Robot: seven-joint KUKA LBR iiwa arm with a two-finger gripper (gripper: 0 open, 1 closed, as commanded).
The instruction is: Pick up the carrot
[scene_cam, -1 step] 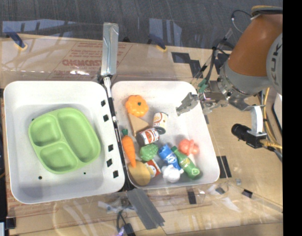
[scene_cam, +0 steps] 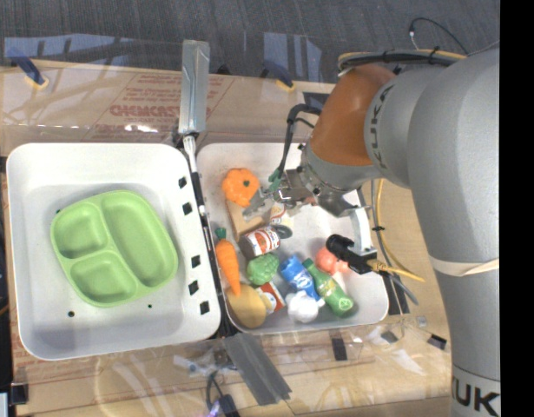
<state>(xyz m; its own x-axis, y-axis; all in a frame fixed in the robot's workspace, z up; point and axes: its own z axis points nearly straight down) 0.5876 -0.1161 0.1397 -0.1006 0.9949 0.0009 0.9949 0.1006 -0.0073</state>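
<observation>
- Against the right bin's [scene_cam: 371, 307] left wall: carrot [scene_cam: 227, 266], lying lengthwise, beside a potato [scene_cam: 248, 307].
- Gripper [scene_cam: 268, 196]: above the bin, near a small pumpkin [scene_cam: 240, 185]; grip state cannot be determined.

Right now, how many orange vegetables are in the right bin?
2: a small pumpkin near the bin's top left, and a carrot along its left wall. The clutter may hide more.

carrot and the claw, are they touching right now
Apart. The camera view shows the carrot lying along the right bin's left wall, while the claw hangs higher up beside the orange pumpkin.
</observation>
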